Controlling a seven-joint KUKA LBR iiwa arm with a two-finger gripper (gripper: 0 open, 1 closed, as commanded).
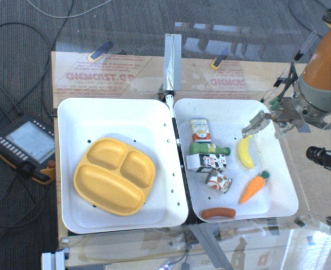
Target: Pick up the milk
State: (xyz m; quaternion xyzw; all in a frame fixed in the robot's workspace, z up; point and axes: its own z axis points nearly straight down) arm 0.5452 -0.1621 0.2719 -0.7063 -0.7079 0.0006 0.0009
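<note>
The gripper [259, 122] is grey, and the arm [317, 66] behind it is grey w/ an orange band. Just below the gripper is a yellow banana [245, 152]. Further below is an orange carrot [252, 188] w/ a green top. Left of the gripper: a box [199, 130] w/ red & white print, a green thing [209, 149], & the milk [206, 162], white w/ black cow spots. A red-brown sausage [218, 212] lies lowest. Both bins are white. Far left, the tray [114, 175] is yellow.
</note>
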